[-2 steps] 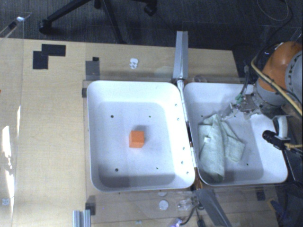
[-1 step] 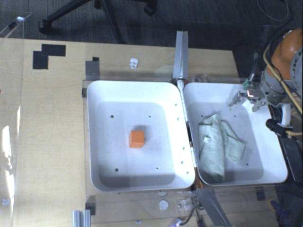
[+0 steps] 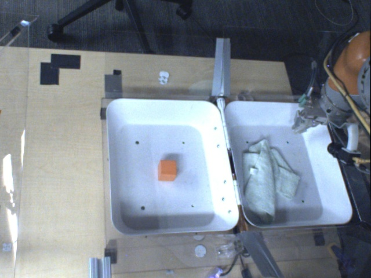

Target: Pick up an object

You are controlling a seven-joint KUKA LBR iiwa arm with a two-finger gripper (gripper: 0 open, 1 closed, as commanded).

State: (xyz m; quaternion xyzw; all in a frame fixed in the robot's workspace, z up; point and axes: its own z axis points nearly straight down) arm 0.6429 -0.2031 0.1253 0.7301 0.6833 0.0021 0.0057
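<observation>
two shallow white bins sit side by side on the wooden bench [image 3: 58, 172]. the left bin [image 3: 124, 172] holds a small orange cube [image 3: 167, 170] near its middle, resting flat on the floor. the right bin [image 3: 324, 207] holds a crumpled pale cloth [image 3: 266, 178] left of its centre. the grey arm [image 3: 348, 91] with its orange band reaches in at the right bin's upper right corner, gripper [image 3: 302, 120] over the rim; whether the pincer is apart or together cannot be told.

Orange cube [image 3: 167, 170] in left bin [image 3: 124, 155], crumpled grey cloth [image 3: 266, 175] in right bin [image 3: 327, 196], pincer [image 3: 305, 118] above right bin's far edge
</observation>
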